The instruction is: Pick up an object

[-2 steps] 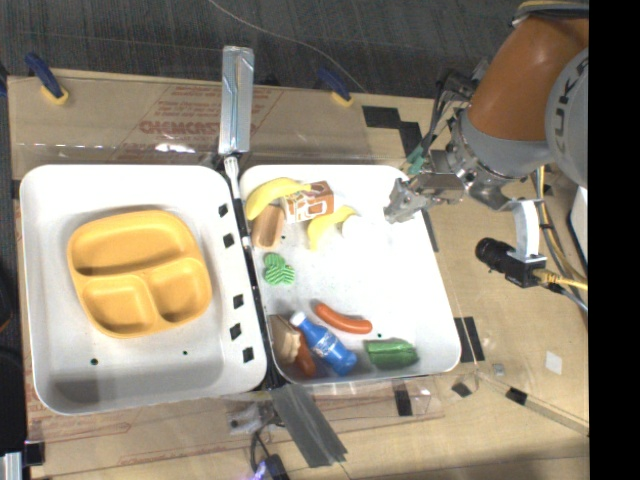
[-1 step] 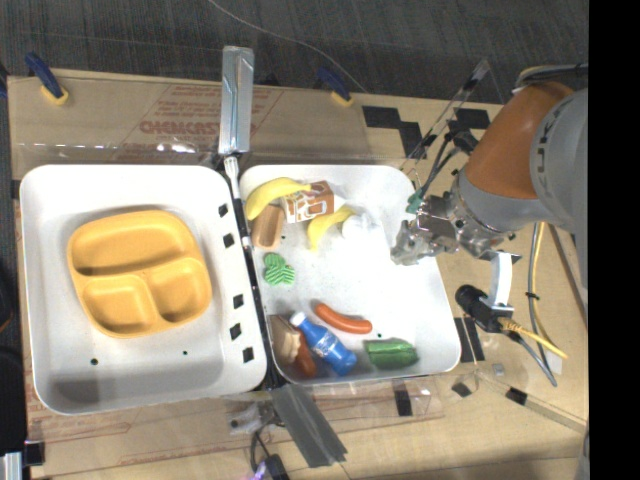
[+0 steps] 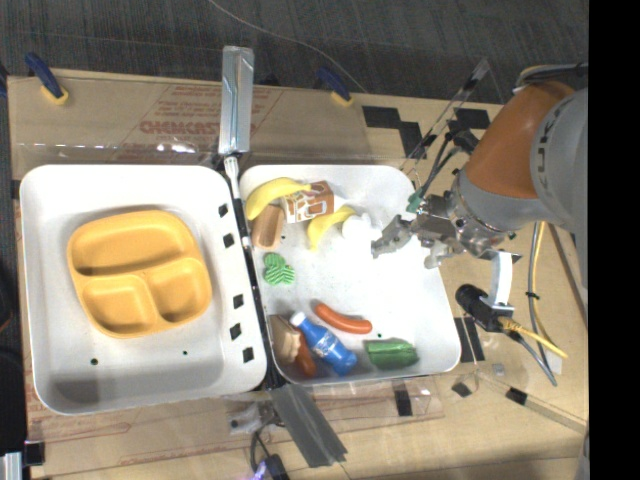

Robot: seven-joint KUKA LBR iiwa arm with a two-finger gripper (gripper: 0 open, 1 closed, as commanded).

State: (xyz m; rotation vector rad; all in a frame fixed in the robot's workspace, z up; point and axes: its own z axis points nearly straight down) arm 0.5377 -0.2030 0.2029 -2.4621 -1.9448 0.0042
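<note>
The right bin (image 3: 425, 268) holds the loose objects. Along its far end lie a banana (image 3: 268, 194), a small brown carton (image 3: 307, 204) just beside it, a second banana (image 3: 328, 224) and a brownish roll (image 3: 266, 228) against the left wall. A green leafy toy (image 3: 279, 270) sits near the middle of the left side. Toward the near end are a red sausage (image 3: 344, 319), a blue bottle (image 3: 326, 344), a brown item (image 3: 292, 346) in the corner and a green vegetable (image 3: 390, 352).

The gripper (image 3: 392, 243) hangs over the bin's right half, above bare white floor, near the second banana but apart from it. Whether its fingers are parted or closed I cannot tell; nothing is seen held between them.

The left bin (image 3: 50, 368) carries a yellow divided tray (image 3: 140, 271). Both bins rest on the counter (image 3: 90, 98).
</note>
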